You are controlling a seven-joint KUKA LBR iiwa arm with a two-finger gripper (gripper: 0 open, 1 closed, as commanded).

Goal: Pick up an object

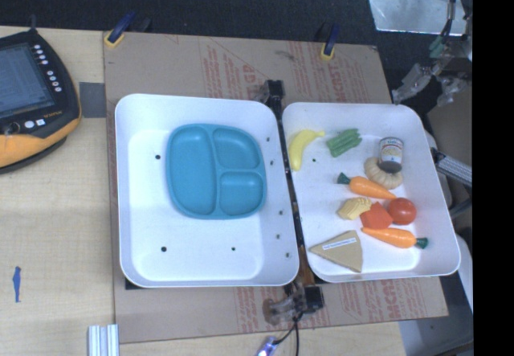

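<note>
The right bin (317, 194) holds several toy foods. A yellow banana (302, 145) and a green pod (344, 141) lie at its far side. A small grey can (390, 153) rests against a beige ring (382, 176). Below them are a carrot (371, 187), a yellow corn piece (354, 207), a red tomato (402, 210), an orange-red piece (375, 217), a second carrot (393, 238) and a tan wedge (340, 252). My gripper (434, 77) is a blurred grey shape at the right edge, beyond the bin's far right corner and apart from every object.
The left bin (144, 254) holds a blue divided plate (215, 170). Both bins sit on cardboard (201, 65) clamped to the bench. A teach pendant (28, 105) lies at the far left.
</note>
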